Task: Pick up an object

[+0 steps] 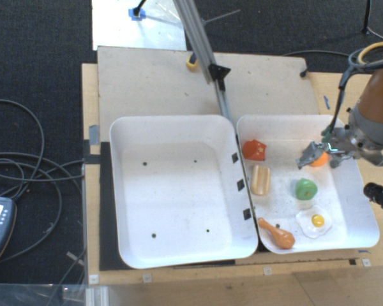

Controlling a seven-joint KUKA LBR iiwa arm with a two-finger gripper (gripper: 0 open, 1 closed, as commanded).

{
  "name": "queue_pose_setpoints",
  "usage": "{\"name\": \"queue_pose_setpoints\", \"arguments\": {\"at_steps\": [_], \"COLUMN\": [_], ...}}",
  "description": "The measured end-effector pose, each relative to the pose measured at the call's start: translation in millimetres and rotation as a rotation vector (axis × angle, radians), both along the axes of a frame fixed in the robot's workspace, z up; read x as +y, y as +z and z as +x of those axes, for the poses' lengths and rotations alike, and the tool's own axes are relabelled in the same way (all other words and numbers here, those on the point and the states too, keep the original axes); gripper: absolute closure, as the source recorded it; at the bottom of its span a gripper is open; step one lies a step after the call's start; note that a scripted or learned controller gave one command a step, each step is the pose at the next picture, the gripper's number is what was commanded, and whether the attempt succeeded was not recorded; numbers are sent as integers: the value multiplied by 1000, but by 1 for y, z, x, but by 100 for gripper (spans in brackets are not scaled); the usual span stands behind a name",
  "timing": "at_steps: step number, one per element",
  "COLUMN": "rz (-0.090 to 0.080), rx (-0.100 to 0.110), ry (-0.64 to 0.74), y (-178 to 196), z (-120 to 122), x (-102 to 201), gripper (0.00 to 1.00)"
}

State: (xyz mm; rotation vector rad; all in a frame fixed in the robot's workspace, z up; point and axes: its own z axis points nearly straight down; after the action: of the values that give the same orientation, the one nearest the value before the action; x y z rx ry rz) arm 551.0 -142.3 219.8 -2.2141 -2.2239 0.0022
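While the gripper [314, 154] is hanging over the right bin [364, 196] near its far right side, whether it's released or clenched can't be told. An orange ball [320, 160] is sitting just under it, partly hidden, too round for any axis. Nearby are lying a green ball [306, 189], fried egg [314, 222], carrot [276, 233], bread roll [260, 179], red block [254, 150].

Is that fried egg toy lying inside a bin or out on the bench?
Inside. The fried egg lies flat on the floor of the right bin, near its front corner, beside the green toy.
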Motion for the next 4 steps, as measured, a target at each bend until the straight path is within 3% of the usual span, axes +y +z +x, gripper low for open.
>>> {"name": "queue_pose_setpoints", "arguments": {"at_steps": [1, 4], "rz": [-1, 0], "rx": [-5, -1], "ry": [-1, -3], "y": [2, -131], "z": [1, -2], "x": [0, 1], "gripper": [0, 0]}}
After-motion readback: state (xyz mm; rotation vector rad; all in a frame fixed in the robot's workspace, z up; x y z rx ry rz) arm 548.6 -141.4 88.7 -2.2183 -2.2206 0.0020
